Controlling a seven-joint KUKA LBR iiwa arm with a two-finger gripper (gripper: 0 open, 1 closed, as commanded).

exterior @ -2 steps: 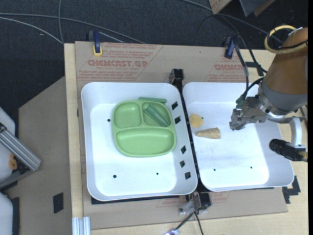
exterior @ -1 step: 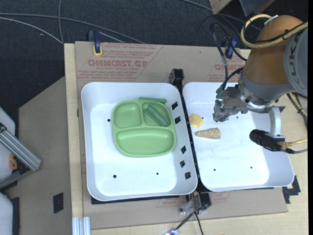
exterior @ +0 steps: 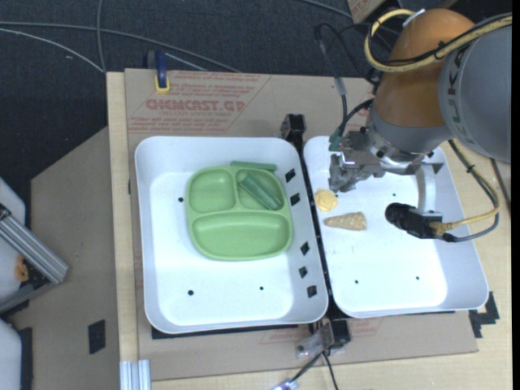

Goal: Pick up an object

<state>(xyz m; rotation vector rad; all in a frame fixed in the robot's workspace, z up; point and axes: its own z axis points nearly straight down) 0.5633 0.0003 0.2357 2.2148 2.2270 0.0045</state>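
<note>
You are looking at a bench (exterior: pixel 203 104) that is carrying 2 white bins side by side. The grey and orange arm (exterior: pixel 422 80) is reaching in from the right and hanging over the far part of the right bin (exterior: pixel 406 275). The left bin (exterior: pixel 154 242) is holding a green divided plate (exterior: pixel 240 234), with a green strip (exterior: pixel 262 189) lying in the plate's far right compartment.

The gripper (exterior: pixel 340 179) is pointing down at the far left corner of the right bin, close to the wall between the 2 bins. The 2 loose objects in that bin are lying just near of it. A tan wedge (exterior: pixel 346 221) is resting flat on the bin floor, and a small yellow lump (exterior: pixel 325 201) is sitting just beside its left end, right under the gripper's tip.

Judging from this, the arm is lining up on the yellow lump, so the step in hand is the approach and the pick is not yet made. The next move is calling for a short straight descent, centred on the lump and kept clear of the bin wall and the wedge, then a close and a lift.

You cannot tell from this angle whether the gripper is spread or pressed together, nor whether it is touching the lump.
</note>
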